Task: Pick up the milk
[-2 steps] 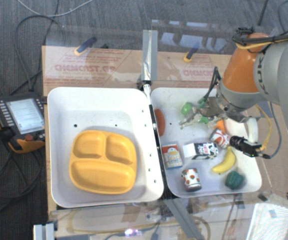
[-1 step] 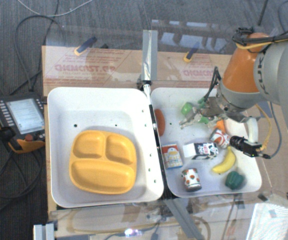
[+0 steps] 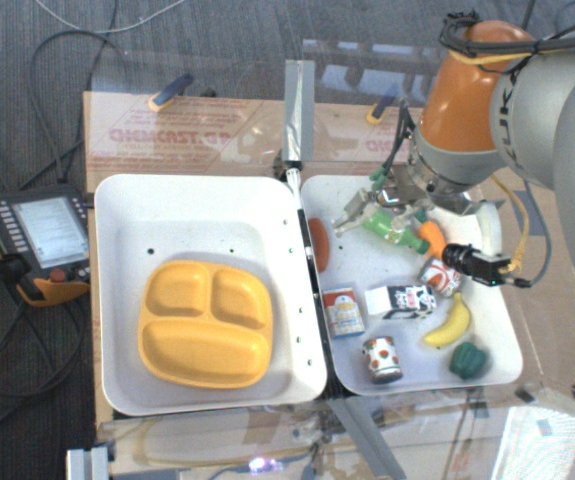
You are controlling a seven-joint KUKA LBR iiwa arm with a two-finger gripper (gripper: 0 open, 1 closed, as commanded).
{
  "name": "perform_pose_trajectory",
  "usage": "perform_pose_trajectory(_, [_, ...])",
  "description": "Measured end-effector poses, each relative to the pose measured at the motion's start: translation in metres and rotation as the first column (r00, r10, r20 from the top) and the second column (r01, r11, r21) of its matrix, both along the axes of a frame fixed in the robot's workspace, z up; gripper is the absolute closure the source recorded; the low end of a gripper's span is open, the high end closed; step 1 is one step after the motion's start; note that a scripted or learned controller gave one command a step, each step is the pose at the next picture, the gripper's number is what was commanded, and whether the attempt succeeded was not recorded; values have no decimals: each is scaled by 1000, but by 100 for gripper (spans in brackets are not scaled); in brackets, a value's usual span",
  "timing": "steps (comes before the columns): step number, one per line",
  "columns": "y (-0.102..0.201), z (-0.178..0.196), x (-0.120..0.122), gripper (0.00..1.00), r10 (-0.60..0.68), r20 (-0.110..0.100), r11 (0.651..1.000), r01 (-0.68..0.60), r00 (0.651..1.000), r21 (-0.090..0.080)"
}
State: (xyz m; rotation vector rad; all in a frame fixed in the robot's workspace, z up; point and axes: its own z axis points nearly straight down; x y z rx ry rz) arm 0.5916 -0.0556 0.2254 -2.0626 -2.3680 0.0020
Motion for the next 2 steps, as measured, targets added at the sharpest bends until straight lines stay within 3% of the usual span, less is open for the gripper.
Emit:
perform_pose_trajectory(1, [-68,-85,-46,0,-73,-1,997,73,997,-2])
perform_pose_trajectory(2, [-120,-136,-55,0,-8,10,1000,8,1000,0])
